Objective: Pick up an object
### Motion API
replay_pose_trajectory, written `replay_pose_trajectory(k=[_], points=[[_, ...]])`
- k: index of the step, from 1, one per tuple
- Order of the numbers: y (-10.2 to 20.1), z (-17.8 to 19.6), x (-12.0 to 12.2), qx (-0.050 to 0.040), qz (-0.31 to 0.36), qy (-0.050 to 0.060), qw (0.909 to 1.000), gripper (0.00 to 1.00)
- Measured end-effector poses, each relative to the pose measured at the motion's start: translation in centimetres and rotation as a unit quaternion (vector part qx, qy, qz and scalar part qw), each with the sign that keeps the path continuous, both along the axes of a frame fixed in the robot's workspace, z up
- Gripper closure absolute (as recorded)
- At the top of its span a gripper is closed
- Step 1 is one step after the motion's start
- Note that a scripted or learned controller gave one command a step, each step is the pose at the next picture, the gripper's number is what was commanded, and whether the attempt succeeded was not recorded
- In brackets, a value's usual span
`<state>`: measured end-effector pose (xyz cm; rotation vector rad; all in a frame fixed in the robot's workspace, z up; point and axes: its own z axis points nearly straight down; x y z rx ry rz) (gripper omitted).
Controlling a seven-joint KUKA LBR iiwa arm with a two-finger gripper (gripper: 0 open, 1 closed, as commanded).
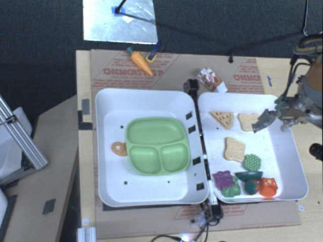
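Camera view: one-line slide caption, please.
Tool hovers over right bin of toy food; green tray sits in left bin.

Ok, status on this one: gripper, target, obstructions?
Two-finger gripper over right white bin, nothing seen between fingers. Nearest: pale toast-shaped toy slice, lying flat beside it. Nothing on top of it.

Both white bins look like smooth glossy plastic; the green tray seems matt plastic, the bench printed cardboard.
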<state>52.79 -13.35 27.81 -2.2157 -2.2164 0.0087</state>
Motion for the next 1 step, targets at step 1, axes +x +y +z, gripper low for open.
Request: replay_pose_trajectory(k=[1], points=[[0.02, 0.55, 0.19, -0.0011, 0.001, -0.006, 1.0000, 0.00]])
